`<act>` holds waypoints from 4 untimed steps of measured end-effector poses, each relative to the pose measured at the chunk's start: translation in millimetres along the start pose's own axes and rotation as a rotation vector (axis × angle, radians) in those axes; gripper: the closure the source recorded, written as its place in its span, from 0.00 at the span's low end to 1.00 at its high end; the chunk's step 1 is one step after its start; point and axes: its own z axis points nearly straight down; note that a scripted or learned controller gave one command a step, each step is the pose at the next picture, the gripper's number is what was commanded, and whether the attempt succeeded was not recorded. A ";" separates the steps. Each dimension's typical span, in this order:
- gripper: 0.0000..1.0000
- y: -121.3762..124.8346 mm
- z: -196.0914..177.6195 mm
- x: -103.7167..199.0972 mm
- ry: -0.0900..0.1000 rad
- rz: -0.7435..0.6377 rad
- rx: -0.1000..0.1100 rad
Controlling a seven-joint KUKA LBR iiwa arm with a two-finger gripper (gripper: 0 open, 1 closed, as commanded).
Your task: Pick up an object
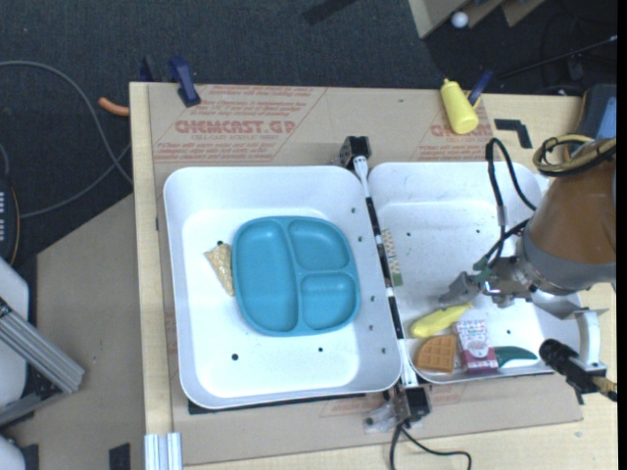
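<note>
In the right bin (441, 213), several small objects lie bunched in the near corner: a yellow banana-shaped piece (438, 319), a square tan waffle (438, 353), a white and red packet (474, 342) and a teal-handled item (514, 356). My gripper (482, 287) hangs low over this bin, just above and behind the yellow piece and the packet. The arm's grey wrist and orange band rise to its right. Nothing shows clearly between the gripper's tips. In the left bin (186, 292) sit a blue divided plate (294, 274) and a tan wedge (221, 262) at the plate's left edge.
A yellow bottle (458, 107) lies on the bench behind the right bin, and a blue clamp (182, 81) sits at the back left corner. Black cables (500, 189) hang over the right bin's far side. A dark rail (377, 253) separates the bins.
</note>
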 end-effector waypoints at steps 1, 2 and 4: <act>0.00 -1.1 50.0 29.0 0.002 -0.001 0.004; 0.00 87.8 53.9 23.8 0.001 -0.001 0.000; 0.00 14.0 54.2 22.0 0.002 0.000 0.004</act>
